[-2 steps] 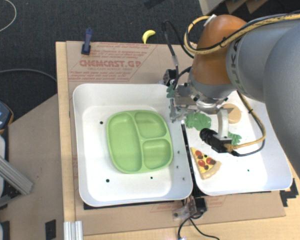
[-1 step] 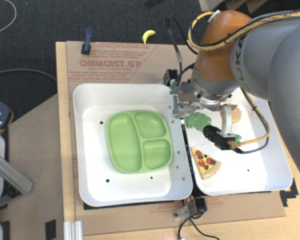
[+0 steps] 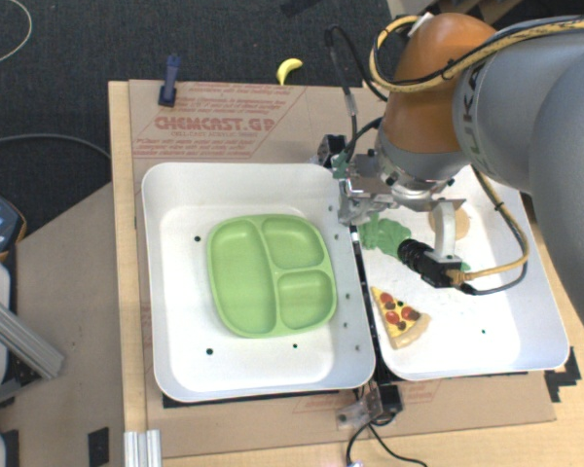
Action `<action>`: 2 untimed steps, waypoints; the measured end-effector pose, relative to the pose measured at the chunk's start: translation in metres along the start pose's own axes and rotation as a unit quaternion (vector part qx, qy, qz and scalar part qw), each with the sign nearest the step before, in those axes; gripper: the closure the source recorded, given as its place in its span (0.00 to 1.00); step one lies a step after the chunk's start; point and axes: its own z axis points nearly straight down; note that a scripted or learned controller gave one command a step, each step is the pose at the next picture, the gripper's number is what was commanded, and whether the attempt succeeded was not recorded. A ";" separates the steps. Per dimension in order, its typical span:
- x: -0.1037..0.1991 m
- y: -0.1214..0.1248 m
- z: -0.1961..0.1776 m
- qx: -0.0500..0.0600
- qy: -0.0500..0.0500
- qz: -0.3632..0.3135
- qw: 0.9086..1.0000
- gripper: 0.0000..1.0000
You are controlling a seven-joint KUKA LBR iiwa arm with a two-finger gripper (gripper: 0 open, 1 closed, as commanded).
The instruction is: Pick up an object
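Green toy (image 3: pixel 384 233) lies in the right bin (image 3: pixel 526 343), close against its left wall, so I hang directly over it with my jaws (image 3: pixel 394 210) just above; from here I cannot tell their state. Pizza slice (image 3: pixel 401 317) sits nearer, apart.

Red print reading "CHEMCAST G.P" runs across the brown sheet (image 3: pixel 224 120) just behind the left bin (image 3: pixel 161 290). Above and below that word lie lines of smaller red print, too fine to read. More faint red print shows on the same sheet just in front of that bin, also unreadable.
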 end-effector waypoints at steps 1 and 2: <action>0.000 0.001 -0.010 -0.001 0.000 0.000 1.000 1.00; 0.089 -0.026 -0.020 0.002 0.001 -0.004 1.000 1.00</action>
